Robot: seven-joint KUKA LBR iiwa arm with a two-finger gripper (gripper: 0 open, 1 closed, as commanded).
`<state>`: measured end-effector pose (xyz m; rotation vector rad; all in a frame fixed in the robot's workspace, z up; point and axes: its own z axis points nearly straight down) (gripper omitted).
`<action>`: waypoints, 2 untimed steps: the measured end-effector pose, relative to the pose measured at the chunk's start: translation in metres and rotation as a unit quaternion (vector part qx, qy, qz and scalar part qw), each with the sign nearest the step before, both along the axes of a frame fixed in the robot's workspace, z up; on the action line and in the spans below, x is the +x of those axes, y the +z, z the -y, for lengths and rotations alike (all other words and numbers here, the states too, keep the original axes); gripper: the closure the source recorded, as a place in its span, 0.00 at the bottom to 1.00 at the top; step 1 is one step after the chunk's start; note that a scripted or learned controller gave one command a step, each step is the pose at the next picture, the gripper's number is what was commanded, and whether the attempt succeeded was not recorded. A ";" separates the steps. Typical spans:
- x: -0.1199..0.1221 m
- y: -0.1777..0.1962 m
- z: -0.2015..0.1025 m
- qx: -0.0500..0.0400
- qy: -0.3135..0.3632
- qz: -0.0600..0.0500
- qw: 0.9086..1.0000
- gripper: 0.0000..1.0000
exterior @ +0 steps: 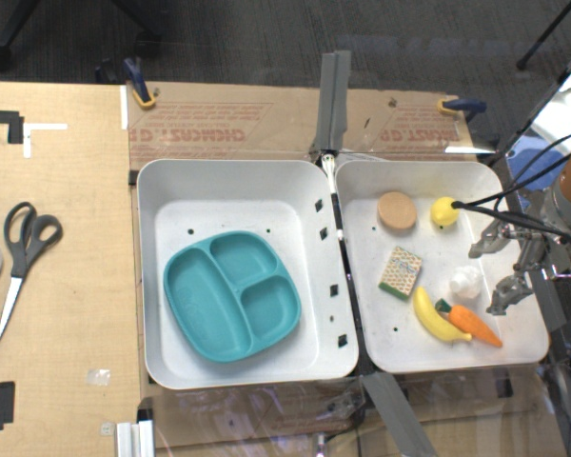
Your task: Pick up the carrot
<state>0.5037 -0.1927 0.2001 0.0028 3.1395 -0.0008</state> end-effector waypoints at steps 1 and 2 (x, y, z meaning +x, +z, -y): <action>0.027 -0.091 0.015 -0.004 0.114 0.006 0.993 0.00; 0.028 -0.082 0.013 -0.004 0.116 0.008 0.993 1.00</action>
